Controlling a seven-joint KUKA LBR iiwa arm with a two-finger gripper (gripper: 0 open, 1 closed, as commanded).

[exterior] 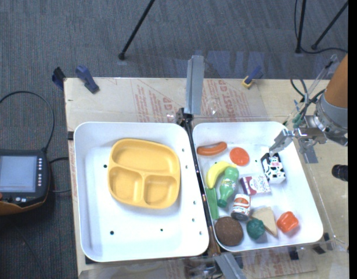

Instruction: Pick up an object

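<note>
**Gripper poised over the carton at the right bin's far side**

The gripper (pixel 277 147) hangs at the upper right of the right bin (pixel 309 185), just above and beside a small cow-patterned carton (pixel 275 170). One thin finger slants down toward the carton's top; whether the jaws are spread or closed cannot be told from this angle, and nothing shows between them.

The carton looks the likeliest target, being nearest. It appears to be a toy box: light, stiff, flat-sided, probably smooth plastic or card. Flat opposite faces should give the jaws a sure seat if they close across its narrow width near the middle; a hold on a corner would likely let it twist out. A second small box (pixel 256 185) lies just beside it on the left, so little room is left on that side for a finger to slip in.

The other toys crowd the bin's lower left: a sausage (pixel 212 149), a tomato slice (pixel 239 156), a banana (pixel 216 172), a green bottle (pixel 227 186), a can (pixel 241 206), a brown cookie (pixel 229 230), a bread wedge (pixel 265 218) and an orange pepper (pixel 287 221). The rounded ones would probably roll or squirt free.

The left bin (pixel 91 225) holds a yellow tray (pixel 144 172).
</note>
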